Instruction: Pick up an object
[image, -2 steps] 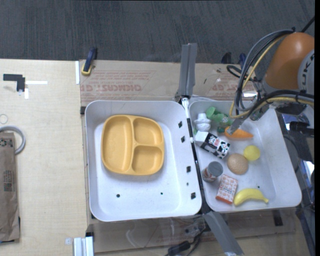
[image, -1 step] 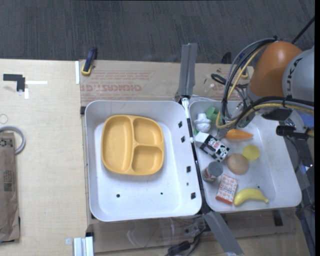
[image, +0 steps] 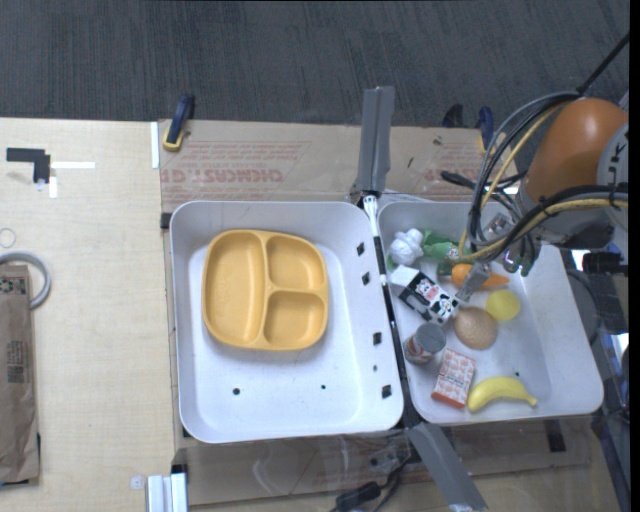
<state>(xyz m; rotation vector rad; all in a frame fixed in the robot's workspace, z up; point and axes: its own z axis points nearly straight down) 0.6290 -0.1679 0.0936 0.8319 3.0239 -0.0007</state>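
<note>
Objects: a jumble in the right bin (image: 570, 330), with a lemon (image: 503, 304), a brown round fruit (image: 476, 328), a banana (image: 502, 393), a red-and-white packet (image: 454, 378), a small can (image: 428, 342) and a black-and-white carton (image: 428, 294).
My pincer (image: 472, 280): down among the jumble, just left of the lemon, above the brown fruit; I cannot tell whether it is apart or together, nor whether it touches anything.
My arm: reaching in from the right, orange band (image: 575, 150) over the bin's far right corner, cables looping beside it.
Left bin (image: 200, 400): a yellow divided plate (image: 266, 290).
</note>
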